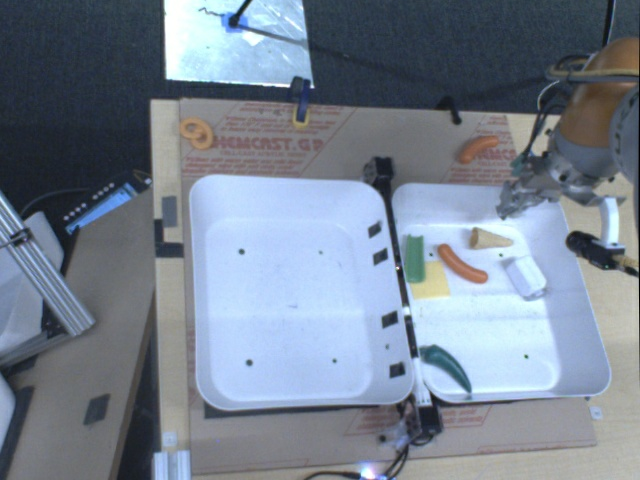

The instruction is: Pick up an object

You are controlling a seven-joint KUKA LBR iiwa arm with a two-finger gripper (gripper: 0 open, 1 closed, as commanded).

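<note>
The right bin [560,298] holds several small things: a tan cone-shaped piece [490,237], an orange sausage [463,263], a yellow square [432,282], a green bar [414,255], a white block [525,276] and a dark green pepper [447,365]. My gripper [514,201] hangs over the bin's far right corner, just above and right of the tan cone. Nothing shows between its fingers.
The left bin [290,288] lies beside the right one, with a black clip divider [392,268] between them. A second orange sausage [478,149] lies on the cardboard behind the right bin. An orange ring [196,132] sits at the cardboard's far left corner.
</note>
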